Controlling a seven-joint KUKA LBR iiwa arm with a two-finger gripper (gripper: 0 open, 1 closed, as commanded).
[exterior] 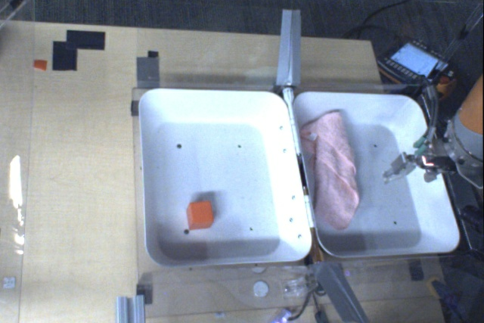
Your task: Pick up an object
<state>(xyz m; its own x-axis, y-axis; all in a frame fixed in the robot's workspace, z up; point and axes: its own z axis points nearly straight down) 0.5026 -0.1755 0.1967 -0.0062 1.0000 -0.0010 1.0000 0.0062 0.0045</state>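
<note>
a small orange block [200, 215] sits alone near the front of the left bin [159, 163], well apart from everything else, an easy candidate for a pick. beside it, in the right bin [439, 238], one rolled pink cloth [334, 178] lies lengthwise along the inner wall, just next to the divider where the two bins meet (likely simply where it came to rest). the grey arm reaches in from the right, and its gripper [404, 165] hangs over the bare floor of the right bin, near the cloth but apart from it; its two thin fingers look spread, with nothing between them. the count: two white bins, one block, one cloth, one arm. farther back, on the wooden bench [76, 163], lie a dark l-shaped marker [74, 48] and a tiny orange square [40, 65], and beyond the bench edge a small lit screen [414, 59] glows.
</note>
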